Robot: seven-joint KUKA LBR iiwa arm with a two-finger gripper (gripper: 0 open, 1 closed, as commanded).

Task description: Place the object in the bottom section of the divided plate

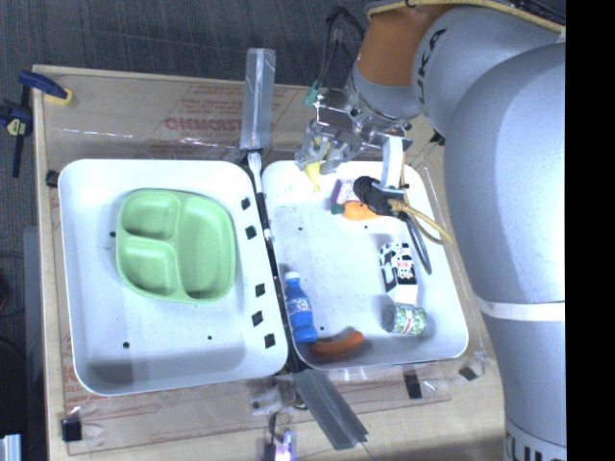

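Hovering our gripper at the right bin's top edge; can't tell its state. Clutter near the carrot risks a mis-grab, leaving the green plate unfilled.

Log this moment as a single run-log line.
pincer: over right bin's far edge | green divided plate: left bin | blue bottle, hot dog: right bin | placement: not done

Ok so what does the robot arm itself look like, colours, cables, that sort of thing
The arm is bulky with smooth, rounded light grey casings and an orange band above the wrist. A thin black cable runs beside the wrist. The pincer is a small silvery metal assembly.
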